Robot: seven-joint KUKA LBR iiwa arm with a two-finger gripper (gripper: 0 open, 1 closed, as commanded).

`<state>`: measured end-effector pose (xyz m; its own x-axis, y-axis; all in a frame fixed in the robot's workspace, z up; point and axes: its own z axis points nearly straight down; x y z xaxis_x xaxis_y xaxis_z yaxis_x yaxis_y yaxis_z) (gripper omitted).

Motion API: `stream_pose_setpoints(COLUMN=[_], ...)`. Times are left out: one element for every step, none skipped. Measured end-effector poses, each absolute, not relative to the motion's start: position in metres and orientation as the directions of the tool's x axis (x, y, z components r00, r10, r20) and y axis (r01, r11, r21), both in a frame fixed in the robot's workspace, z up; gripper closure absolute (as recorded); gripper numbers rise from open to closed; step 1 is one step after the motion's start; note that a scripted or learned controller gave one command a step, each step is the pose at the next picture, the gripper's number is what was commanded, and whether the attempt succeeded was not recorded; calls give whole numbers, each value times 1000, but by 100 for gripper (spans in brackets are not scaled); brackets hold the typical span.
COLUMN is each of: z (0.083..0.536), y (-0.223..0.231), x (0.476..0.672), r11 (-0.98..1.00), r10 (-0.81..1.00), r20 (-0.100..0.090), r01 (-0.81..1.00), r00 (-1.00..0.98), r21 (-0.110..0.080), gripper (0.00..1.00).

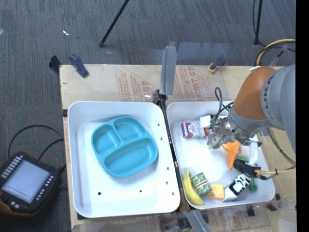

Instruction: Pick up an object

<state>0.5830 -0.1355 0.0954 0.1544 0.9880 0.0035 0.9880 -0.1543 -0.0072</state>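
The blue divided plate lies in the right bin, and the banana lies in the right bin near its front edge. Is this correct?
Not quite. The camera view shows the blue divided plate in the left bin, not the right one. The rest holds: the banana lies in the right bin near its front edge.

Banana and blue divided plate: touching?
Apart. The camera view shows the banana in the right bin and the blue divided plate in the left bin, bin rims between them.
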Motion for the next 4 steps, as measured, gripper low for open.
stream_pose_setpoints(z=[235,234,102,95], y=[-71,-71,-120,-95], x=[620,620,629,585], r11=[-259,-259,-309,-264], r10=[966,966,951,964], r20=[-1,-1,0,4], r01=[966,966,951,964], r00=[259,259,309,264], r21=[-3,-4,-3,12], gripper=[100,0,0,0])
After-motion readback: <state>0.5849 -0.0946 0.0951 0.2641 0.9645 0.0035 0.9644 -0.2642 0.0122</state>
